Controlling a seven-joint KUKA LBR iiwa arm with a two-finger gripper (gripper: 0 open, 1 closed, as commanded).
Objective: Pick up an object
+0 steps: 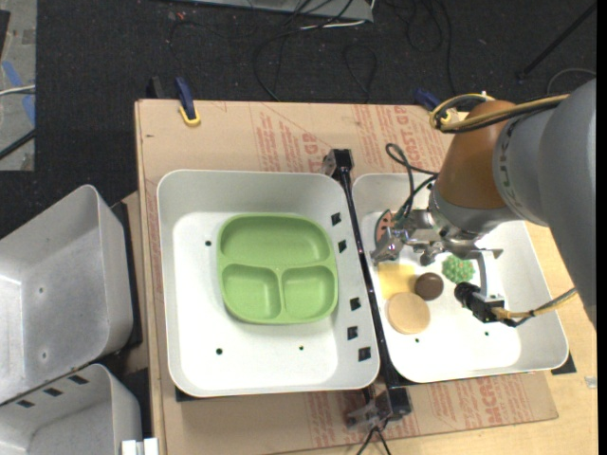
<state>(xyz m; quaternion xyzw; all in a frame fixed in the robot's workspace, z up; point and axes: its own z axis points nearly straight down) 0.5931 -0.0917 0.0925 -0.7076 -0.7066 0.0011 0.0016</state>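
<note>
In the right bin (493,354) lie a tan round disc (410,314), a dark brown ball (429,285), a bumpy green piece (460,270) and a pale yellow piece (394,277). My gripper (403,243) hangs low over the bin's upper left part, just above the yellow piece and up-left of the brown ball. Nothing shows held in it. The arm's wrist hides the bin's back area.
The left bin (190,349) holds a green divided plate (278,268) in its middle. A black divider rail (358,254) runs between the two bins. Grey trays (57,273) stand off the bench at the left.
</note>
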